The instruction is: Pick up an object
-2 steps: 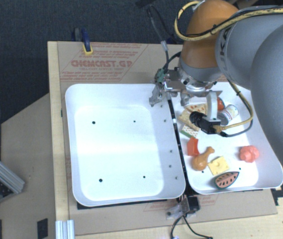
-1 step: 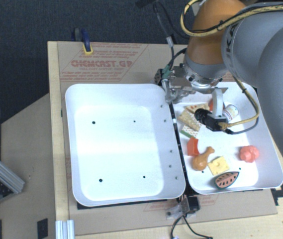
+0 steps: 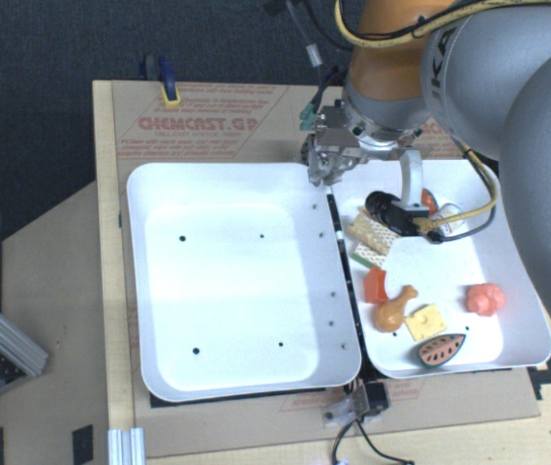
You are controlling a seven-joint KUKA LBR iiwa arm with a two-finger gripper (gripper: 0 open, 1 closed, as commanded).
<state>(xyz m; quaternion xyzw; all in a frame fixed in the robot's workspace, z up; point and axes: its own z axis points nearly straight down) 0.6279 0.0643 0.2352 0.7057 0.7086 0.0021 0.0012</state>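
Observation:
My gripper (image 3: 325, 168) hangs over the far end of the divider between the two white bins, above the rim. Nothing shows between its fingers. The right bin (image 3: 507, 260) holds several toy foods: a tan waffle-like piece (image 3: 372, 232), a small green-edged piece (image 3: 366, 254), a red piece (image 3: 377, 284), an orange drumstick (image 3: 394, 309), a yellow cheese block (image 3: 425, 322), a watermelon slice (image 3: 440, 350) and a pink lump (image 3: 485, 299). All lie nearer and to the right of the gripper.
The left bin (image 3: 227, 279) sits beside the right one, the two meeting at a dark seam (image 3: 341, 260). A brown cardboard sheet (image 3: 207, 119) lies under both bins. The big grey arm (image 3: 507, 76) covers the upper right.

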